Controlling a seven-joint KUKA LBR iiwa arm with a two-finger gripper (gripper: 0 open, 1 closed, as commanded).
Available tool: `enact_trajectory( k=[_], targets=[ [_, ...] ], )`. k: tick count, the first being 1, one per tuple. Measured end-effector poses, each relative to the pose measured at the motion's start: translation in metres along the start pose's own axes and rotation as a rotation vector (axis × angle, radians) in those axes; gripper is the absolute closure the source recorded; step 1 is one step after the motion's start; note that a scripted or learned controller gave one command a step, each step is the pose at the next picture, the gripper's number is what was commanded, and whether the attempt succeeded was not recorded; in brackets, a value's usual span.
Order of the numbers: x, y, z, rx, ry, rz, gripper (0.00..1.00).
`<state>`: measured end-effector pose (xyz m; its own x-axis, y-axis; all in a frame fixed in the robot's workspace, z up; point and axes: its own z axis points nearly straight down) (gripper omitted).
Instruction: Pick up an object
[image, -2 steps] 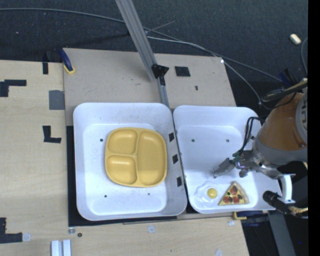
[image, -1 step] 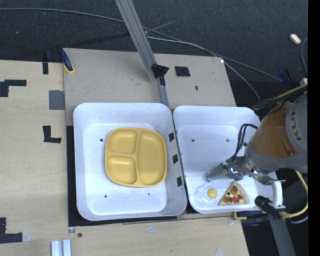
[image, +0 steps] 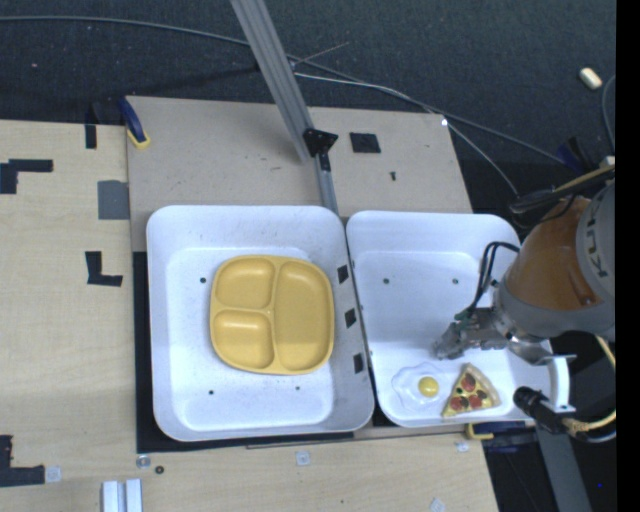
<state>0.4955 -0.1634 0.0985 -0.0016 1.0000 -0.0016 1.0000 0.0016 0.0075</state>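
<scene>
Gripper (image: 453, 342) hangs low over the right bin (image: 420, 232), a dark grey tangle of metal pointing toward eight o'clock; how wide it stands cannot be told from this slant, and nothing is seen held in it. It hovers just above the bin floor, near the two toys but apart from them.

At six o'clock from the gripper lies a fried egg (image: 418, 386), flat, glossy white with a round yellow yolk. Just beside it, at four o'clock from the gripper, lies a pizza slice (image: 470, 391), a triangle with a tan crust edge and red and green spots on top. Both rest against the bin's near wall.

Behind the gripper the arm (image: 560, 275) rises, a smooth orange band and grey shell, cut off at the right. It hides part of the bin's right rim.

In the left bin (image: 180, 235), smooth white plastic, sits a yellow plate (image: 272, 314) with rounded corners and three compartments.
</scene>
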Motion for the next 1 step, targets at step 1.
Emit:
enact_trajectory(
  k=[1],
  targets=[
    [0.0029,0.0102,-0.0574,0.004,0.001,-0.001,1.0]
  ],
)
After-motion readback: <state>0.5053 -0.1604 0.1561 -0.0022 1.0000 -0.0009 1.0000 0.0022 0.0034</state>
